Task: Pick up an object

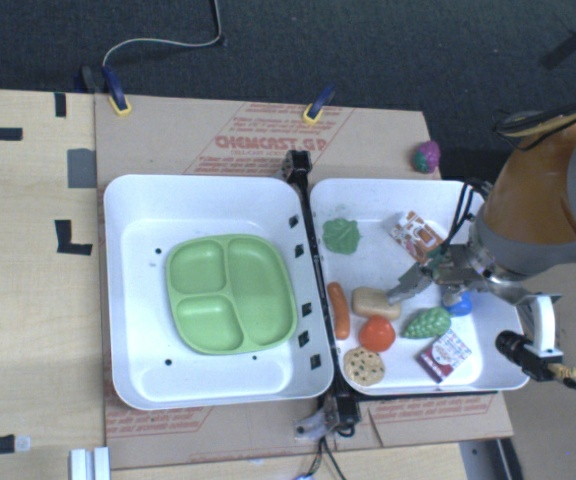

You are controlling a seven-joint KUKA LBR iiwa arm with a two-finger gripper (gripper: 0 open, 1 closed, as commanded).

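Observation:
My gripper [415,281] hangs low over the middle of the right bin [488,376], reaching in from the right under the grey and orange arm. Its tip lies just right of a beige bread-like piece [373,302] and above a green bunch of grapes [426,322]. A blue item [460,305] peeks out beside the wrist. Around them lie a red tomato [376,334], a cookie [365,367], an orange sausage [339,309], a green leafy piece [341,235], a snack packet [416,231] and a small red-and-white box [446,355]. Nothing visibly sits in the gripper.
The left bin [133,208] bears a green divided plate [232,293]. A black divider [311,258] runs between the bins. A small purple object [426,155] lies on the cardboard beyond the right bin. Clips hold the cardboard's far edge.

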